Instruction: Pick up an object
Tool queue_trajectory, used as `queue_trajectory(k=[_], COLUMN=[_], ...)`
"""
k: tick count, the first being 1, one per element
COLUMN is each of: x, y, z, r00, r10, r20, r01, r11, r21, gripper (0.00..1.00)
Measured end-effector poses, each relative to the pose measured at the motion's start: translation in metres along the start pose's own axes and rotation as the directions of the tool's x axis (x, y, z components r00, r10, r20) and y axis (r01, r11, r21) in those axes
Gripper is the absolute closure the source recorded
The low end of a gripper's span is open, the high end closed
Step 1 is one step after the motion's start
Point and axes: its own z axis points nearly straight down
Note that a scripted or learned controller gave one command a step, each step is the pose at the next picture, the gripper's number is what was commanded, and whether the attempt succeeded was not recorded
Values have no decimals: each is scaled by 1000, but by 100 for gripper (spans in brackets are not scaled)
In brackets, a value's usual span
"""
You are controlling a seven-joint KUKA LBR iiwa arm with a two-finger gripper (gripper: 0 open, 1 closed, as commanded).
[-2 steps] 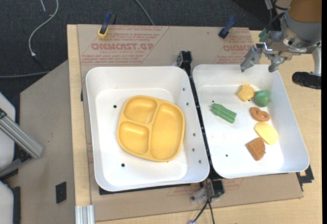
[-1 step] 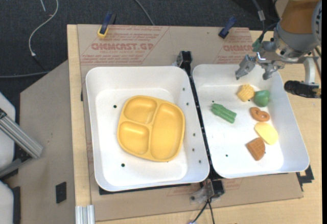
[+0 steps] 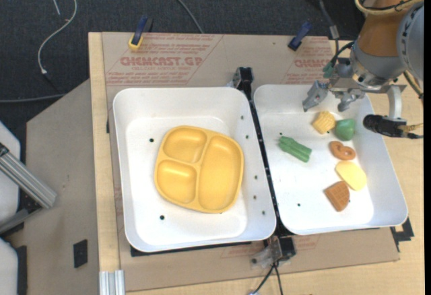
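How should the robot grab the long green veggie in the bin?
The long green veggie lies flat and slanted in the right bin, apart from the other toys. Best guess: the pincer comes straight down from above and pinches its middle across the narrow width, since both long sides have bare floor beside them.

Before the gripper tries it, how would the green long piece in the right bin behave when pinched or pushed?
The green long piece looks like a small moulded toy vegetable, so it is probably stiff and light. Its rounded, elongated shape suggests it may roll or swivel if pushed from the side. It lies flat on the right bin floor apart from the other pieces, so a pinch across its narrow width seems feasible.
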Motion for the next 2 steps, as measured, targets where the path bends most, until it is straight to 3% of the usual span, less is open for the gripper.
queue_trajectory(k=[1, 2], x=[2, 0], y=[4, 7], z=[60, 43], r00=[1000, 1000], r10=[-2, -2], r20=[2, 6], r01=[2, 2], r11=[1000, 1000], r21=[-3, -14], gripper=[0, 100])
